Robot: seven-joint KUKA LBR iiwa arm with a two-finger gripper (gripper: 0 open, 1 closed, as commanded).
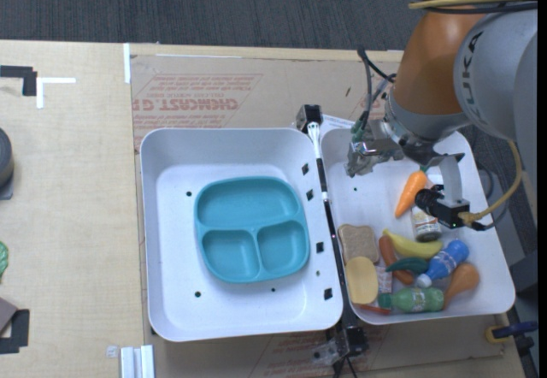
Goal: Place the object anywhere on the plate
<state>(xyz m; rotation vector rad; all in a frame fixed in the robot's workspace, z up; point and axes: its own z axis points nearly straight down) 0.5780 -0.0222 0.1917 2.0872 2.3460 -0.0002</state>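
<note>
We find the gripper (366, 156), open or closed we cannot tell, just view-left of the slanting carrot (411, 193), the plate (248, 197) farther that way.

L white bin (171, 282), R white bin (366, 207), cardboard sheet (205, 94) beneath, pale bench (68, 197)

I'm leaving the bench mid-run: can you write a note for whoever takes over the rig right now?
Tool: low over the far end of the right bin; open or shut can't be judged.
Things: the teal plate lies in the left bin. The carrot, banana and bread are in the right bin.
Done: nothing is on the plate yet.
Left: grasp an object, carry it across, set it on the plate.
</note>
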